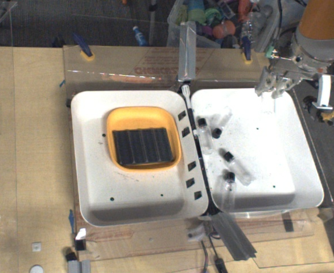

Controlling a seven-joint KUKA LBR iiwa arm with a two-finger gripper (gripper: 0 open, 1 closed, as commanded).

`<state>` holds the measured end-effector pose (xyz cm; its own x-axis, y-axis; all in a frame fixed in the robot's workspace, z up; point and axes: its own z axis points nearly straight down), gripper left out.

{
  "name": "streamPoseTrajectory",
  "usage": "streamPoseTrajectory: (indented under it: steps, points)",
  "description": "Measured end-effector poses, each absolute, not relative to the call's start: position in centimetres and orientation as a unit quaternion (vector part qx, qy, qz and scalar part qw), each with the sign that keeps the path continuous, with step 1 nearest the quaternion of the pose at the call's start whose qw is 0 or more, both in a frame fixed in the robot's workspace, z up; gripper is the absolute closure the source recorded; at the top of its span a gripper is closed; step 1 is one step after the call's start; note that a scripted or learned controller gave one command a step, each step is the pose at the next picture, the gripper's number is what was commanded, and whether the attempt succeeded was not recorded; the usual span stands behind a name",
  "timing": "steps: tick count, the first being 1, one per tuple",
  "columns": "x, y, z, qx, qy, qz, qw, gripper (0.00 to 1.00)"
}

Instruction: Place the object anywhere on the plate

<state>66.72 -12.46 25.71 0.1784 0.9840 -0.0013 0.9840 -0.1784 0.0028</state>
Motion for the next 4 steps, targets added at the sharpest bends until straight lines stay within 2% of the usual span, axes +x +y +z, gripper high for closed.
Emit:
streamPoseTrajectory:
  steps: [1,2,4]
  points:
    - [66.7,-12.8,27.5,0.689,0.725,0.0008,0.002,1.0]
    - [66.7,-14.5,29.5,0.69,0.724,0.0007,0.001,1.0]
    - [66.7,-22.4,35.8,0.428,0.904,0.0007,0.004,1.0]
